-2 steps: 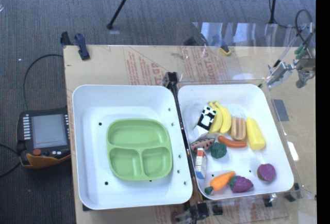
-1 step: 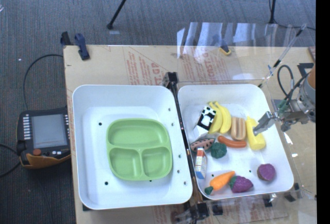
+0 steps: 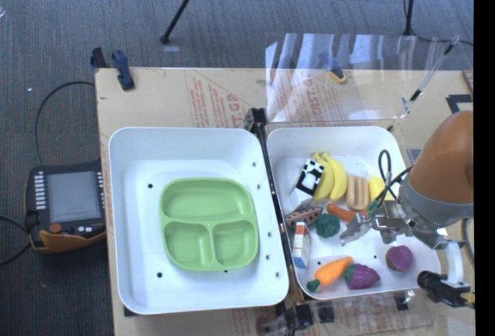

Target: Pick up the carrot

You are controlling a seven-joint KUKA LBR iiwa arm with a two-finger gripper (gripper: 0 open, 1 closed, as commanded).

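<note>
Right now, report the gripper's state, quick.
Gripper: cannot be told; it hangs over the right bin, above and to the right of the carrot, which lies in the bin.

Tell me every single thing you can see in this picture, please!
Bins: 2, white, side by side on the bench.
Divided plate: 1, light green, in the left bin.
Carrot: 1, orange with green top, near the front of the right bin.
Bananas: 1 bunch, yellow, at the back of the right bin.
Broccoli: 1, dark green, middle of the right bin.
Grapes: 1, purple, right of the carrot.
Round purple toy: 1, front right corner of the right bin.
Tube: 1, white and red, by the right bin's left wall.
Handheld controller: 1, grey and orange, on the floor, left.
Gripper: 1, metal, over the right bin, beside the broccoli.
</note>
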